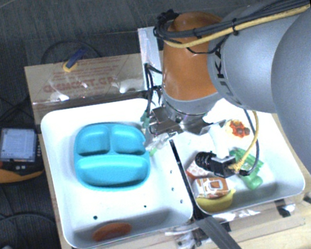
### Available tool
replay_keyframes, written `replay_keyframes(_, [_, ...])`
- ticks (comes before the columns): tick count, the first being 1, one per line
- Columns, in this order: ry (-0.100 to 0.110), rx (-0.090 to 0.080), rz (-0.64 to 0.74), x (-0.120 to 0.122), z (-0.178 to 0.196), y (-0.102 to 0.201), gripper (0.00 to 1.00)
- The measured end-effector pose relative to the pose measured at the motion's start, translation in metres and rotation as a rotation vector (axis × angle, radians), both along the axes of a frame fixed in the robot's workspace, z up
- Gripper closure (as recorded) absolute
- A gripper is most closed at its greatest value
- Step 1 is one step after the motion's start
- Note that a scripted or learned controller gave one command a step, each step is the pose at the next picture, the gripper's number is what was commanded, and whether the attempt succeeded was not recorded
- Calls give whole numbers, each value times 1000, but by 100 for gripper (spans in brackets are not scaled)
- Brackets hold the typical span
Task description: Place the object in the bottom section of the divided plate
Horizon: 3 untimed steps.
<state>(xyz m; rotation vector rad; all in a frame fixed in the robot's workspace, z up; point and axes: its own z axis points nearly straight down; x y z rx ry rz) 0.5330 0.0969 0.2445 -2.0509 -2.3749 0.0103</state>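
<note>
Over the desk, your grey arm (260,43) reaches in from the right, its orange band (188,55) above the wall between the two white bins. The tool (155,131) hangs just beside the right rim of the blue divided plate (112,155); you cannot tell whether it is apart, together or clamped on anything. The plate lies in the left bin (78,224), its wide bottom section towards the near wall. A flat orange-brown thing (110,231) lies by that bin's near edge, well apart from the plate. In the right bin (290,180) you see a red-and-white packet (209,186), a yellow piece (217,201) touching it, and a green thing (252,175) beside them.
</note>
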Motion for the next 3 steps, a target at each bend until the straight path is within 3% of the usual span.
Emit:
replay_keyframes(1, [0, 0, 0, 0, 0, 0, 0])
replay_keyframes(2, [3, -1, 1, 0, 8, 0, 100])
replay_keyframes(3, [3, -1, 1, 0, 8, 0, 0])
